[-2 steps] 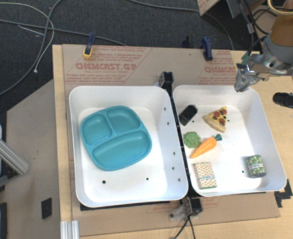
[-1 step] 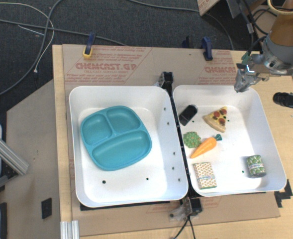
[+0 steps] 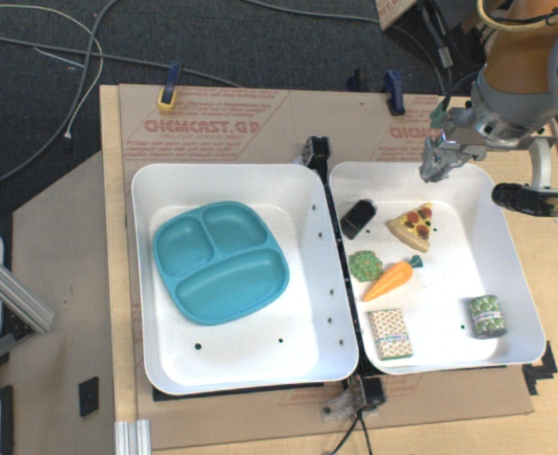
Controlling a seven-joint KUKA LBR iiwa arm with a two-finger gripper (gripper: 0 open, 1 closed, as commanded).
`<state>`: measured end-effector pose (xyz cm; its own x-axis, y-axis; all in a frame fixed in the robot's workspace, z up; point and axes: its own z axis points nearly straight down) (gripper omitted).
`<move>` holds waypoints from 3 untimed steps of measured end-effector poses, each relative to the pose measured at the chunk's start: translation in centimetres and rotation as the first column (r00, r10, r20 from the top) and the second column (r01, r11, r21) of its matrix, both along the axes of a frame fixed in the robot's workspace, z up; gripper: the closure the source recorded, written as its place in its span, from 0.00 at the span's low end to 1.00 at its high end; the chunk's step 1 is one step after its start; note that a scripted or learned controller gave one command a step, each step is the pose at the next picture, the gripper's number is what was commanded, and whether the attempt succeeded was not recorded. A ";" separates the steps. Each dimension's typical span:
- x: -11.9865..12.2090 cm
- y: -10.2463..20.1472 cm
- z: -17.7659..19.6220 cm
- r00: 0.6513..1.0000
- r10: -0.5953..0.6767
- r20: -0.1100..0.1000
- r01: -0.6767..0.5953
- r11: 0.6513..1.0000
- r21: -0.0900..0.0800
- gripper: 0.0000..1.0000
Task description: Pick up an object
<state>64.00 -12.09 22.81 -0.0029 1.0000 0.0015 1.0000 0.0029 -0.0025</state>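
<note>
The right bin (image 3: pixel 515 254) holds several small items: a black block (image 3: pixel 357 218), a pizza slice (image 3: pixel 412 227), a green broccoli piece (image 3: pixel 364 265), an orange carrot (image 3: pixel 391 280), a patterned cracker box (image 3: pixel 390 334) and a green can (image 3: pixel 486 316). My gripper (image 3: pixel 437 166) hangs over the bin's far edge, up and to the right of the pizza slice, touching none of them. Nothing shows between its fingertips.
The left bin (image 3: pixel 155 349) carries a teal divided plate (image 3: pixel 222 261). A black clamp (image 3: pixel 315 149) sits where the two bins meet at the back. Blue clips (image 3: pixel 171 83) hold the cardboard base, and cables (image 3: pixel 89 55) trail over the dark floor behind.
</note>
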 end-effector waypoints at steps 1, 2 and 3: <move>-2.3 4.5 1.0 1.000 0.000 0.000 0.000 1.000 0.000 1.00; -4.2 10.0 1.6 1.000 0.002 0.000 -0.002 1.000 0.001 1.00; -7.4 15.0 1.3 1.000 0.002 -0.002 -0.002 1.000 0.001 1.00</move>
<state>56.60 2.90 24.11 -0.0048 1.0000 0.0023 1.0000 0.0048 -0.0045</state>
